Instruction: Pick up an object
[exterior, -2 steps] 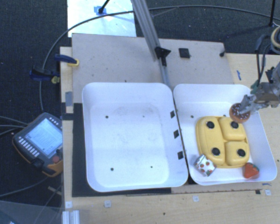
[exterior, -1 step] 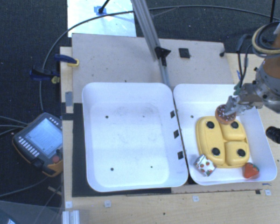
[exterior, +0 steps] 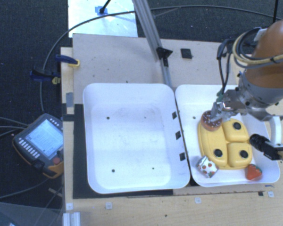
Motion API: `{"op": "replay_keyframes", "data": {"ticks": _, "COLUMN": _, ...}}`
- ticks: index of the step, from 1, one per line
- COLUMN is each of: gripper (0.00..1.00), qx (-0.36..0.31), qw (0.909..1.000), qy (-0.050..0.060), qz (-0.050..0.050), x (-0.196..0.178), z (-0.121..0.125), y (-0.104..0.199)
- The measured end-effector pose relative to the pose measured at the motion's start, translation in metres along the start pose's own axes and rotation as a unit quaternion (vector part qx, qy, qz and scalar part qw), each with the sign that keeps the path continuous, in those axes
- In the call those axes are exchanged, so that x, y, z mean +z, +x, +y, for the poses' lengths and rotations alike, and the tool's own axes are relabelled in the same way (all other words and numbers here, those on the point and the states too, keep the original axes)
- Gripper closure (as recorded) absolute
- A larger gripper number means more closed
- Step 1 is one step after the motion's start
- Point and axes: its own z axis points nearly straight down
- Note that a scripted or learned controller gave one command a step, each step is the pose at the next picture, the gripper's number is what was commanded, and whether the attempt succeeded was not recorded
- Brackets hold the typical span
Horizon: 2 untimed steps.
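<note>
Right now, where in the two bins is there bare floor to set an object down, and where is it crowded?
The left bin is bare floor wall to wall. The right bin is crowded: the yellow toy fills its middle, a doughnut-like ring sits under the gripper, with a dice and red piece along the near wall. Only a strip beside the dividing wall is free.

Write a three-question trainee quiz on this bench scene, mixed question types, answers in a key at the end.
1. True or false: the yellow toy lies in the left bin.
2. Which thing sits nearest the claw?
A. red piece
B. brown doughnut-shaped ring
C. white patterned cube
3. Fill in: the teach pendant lies on the floor to the ____ of the bench in the camera view.

Key: 1 false, it is in the right bin; 2 B; 3 left.
</note>
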Motion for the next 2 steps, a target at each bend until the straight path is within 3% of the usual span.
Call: {"op": "replay_keyframes", "data": {"ticks": 2, "gripper": 1.00, "qx": 0.001, "qw": 1.0000, "qy": 0.000, "qz": 0.000, "x": 0.015, "z": 0.004, "y": 0.109}}
